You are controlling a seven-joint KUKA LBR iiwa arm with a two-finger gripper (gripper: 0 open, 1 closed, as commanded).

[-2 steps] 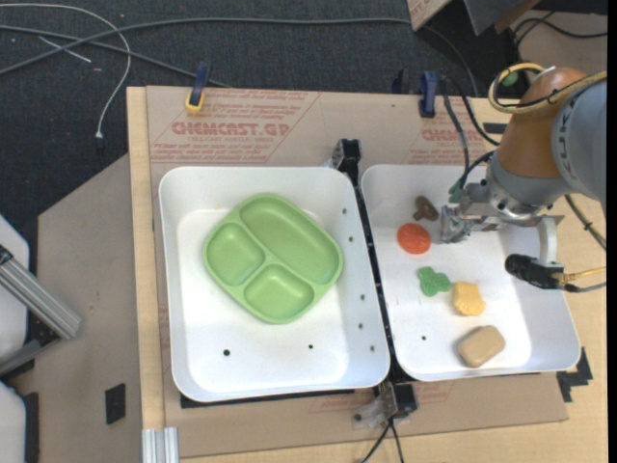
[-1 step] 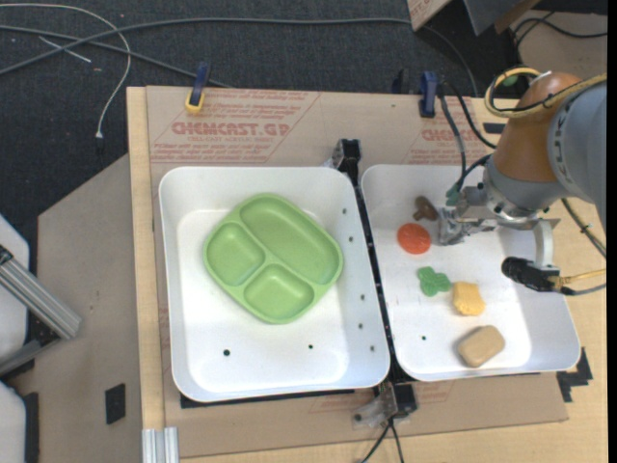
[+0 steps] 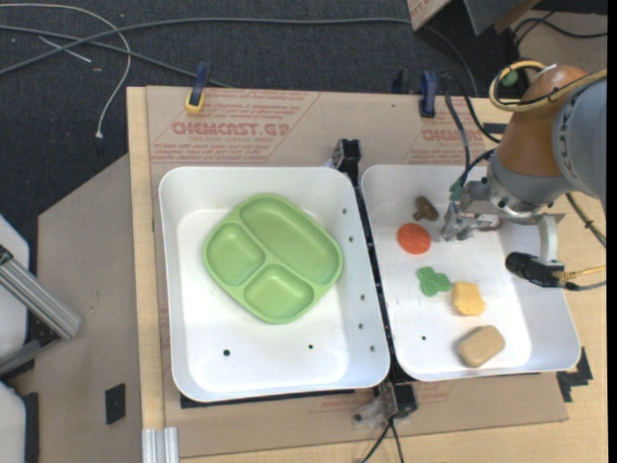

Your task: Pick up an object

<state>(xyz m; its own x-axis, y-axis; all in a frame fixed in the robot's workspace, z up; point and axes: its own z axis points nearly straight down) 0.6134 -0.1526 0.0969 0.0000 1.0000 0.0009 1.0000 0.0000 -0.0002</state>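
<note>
My gripper (image 3: 453, 228) hangs over the back middle of the right bin (image 3: 540, 355), its tip just right of a red round object (image 3: 415, 238) and close to a small brown object (image 3: 424, 206). In front of it lie a green lumpy object (image 3: 433, 281), a yellow object (image 3: 469, 299) and a tan rounded block (image 3: 480, 345). Nothing is visible between the fingers.
The left bin (image 3: 183, 355) holds a green divided plate (image 3: 273, 257). A black clamp (image 3: 347, 152) sits at the back where the two bins meet. Blue clips (image 3: 200, 83) pin the cardboard at the bench's far edge.
</note>
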